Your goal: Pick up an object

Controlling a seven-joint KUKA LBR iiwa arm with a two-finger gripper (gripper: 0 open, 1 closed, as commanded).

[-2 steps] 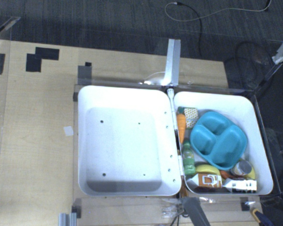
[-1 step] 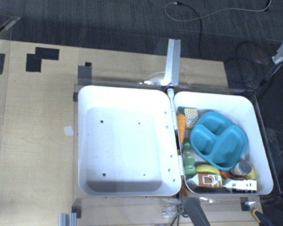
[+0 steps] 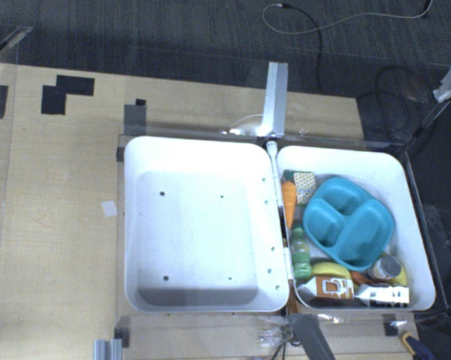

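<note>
Inside right bin (image 3: 414, 213), blue divided tray (image 3: 349, 222), carrot (image 3: 288, 200), green bottle (image 3: 301, 253)

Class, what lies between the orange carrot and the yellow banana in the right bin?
In the camera view, a green bottle lies between the carrot and the banana.

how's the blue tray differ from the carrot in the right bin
The blue tray is wide, shallow and split into compartments; the carrot is thin and solid. The tray lies in the middle of the right bin, over other items; the carrot lies along the bin's left wall. The tray is blue, the carrot orange. Both share the right bin.
</note>
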